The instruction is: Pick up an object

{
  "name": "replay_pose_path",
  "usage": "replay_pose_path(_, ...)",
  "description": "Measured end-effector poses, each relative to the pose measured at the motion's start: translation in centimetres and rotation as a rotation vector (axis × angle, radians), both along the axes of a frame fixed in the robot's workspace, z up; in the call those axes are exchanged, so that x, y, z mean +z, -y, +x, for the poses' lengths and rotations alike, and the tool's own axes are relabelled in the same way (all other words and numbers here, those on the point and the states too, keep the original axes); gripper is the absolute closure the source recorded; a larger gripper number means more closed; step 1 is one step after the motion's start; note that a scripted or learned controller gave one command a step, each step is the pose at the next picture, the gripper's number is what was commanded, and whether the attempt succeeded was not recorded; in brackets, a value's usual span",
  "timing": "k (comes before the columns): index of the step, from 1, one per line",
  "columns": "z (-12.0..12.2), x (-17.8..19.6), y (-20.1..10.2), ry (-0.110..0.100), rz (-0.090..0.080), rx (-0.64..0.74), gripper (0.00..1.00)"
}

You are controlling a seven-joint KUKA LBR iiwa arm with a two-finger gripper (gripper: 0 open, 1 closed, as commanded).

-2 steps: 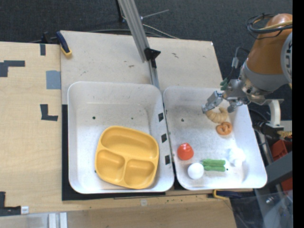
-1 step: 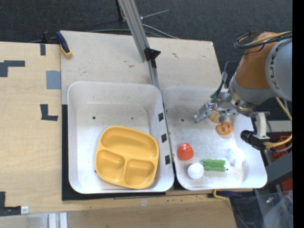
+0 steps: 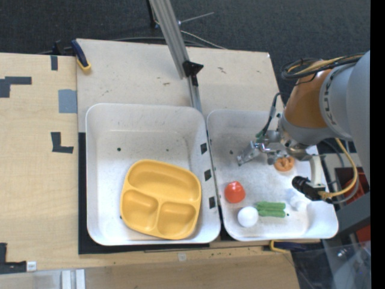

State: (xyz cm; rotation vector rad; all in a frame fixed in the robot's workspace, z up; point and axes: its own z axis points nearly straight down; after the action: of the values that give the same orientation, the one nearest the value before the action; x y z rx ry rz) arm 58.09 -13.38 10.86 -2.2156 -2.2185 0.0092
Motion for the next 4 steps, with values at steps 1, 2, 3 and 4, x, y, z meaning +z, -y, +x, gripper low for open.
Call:
replay_pose_path(1,0.2,1.4,-0.1,0.005,0.001,0.002,1.00)
replay_pose_path(2,0.4,7.7,0.2,0.013,-0.002,0.000,1.00)
replay_pose_path(3,0.7,13.8,-0.5,0.014,-0.001,0.001,1.00)
replay_pose_path(4,0.8,18.7,-0.5,0.013,-0.001,0.001,1.00)
